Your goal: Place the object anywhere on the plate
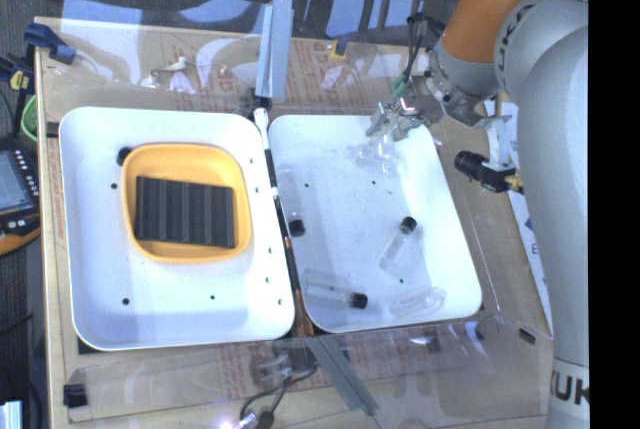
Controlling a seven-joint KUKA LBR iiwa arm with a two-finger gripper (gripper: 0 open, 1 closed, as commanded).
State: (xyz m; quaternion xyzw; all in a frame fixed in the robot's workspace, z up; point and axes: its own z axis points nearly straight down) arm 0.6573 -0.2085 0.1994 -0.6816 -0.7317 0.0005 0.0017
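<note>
A yellow plate (pixel 185 202) with a dark ridged centre lies in the left bin (pixel 90 297). Several clear vials with black caps lie in the right bin (pixel 330 167): one (pixel 397 245) right of centre, one (pixel 335 295) near the front wall, and one (pixel 287 209) against the left wall. My gripper (pixel 392 120) hangs over the right bin's far right corner. A clear, glassy object (pixel 368 155) sits just below it; whether it touches the gripper is too faint to tell.
Another clear vial (pixel 420 298) lies in the right bin's front right corner. A metal bar (pixel 272 47) stands at the back between the bins. The grey arm (pixel 540 67) fills the right side, and a black fitting (pixel 482 170) sticks out beside the bin's right wall.
</note>
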